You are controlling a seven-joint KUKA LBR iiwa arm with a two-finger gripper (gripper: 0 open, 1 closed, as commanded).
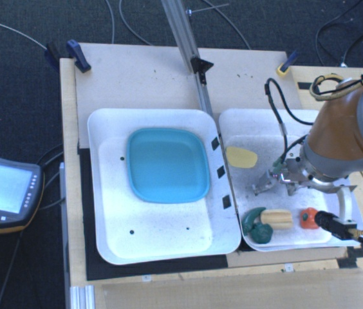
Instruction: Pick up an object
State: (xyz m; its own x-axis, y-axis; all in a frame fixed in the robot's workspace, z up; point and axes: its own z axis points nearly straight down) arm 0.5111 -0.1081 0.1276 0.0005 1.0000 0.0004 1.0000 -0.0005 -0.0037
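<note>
Claw (266, 184) hangs low in right bin (259, 124), centre-right of frame; fingers look spread, nothing between them. Nearest pick: tan block (277, 219), just below claw toward bottom edge, long axis left-right, touching green toy (257, 224). Yellow piece (241, 157) lies up-left.

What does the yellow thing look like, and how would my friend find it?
Look at the right bin, the one the gripper reaches into. Near its upper left part, close to the divider beside the blue plate, lies a flat pale yellow piece, rounded like a chip. It lies alone, while the green, tan and red toys crowd the bin's bottom edge.
</note>
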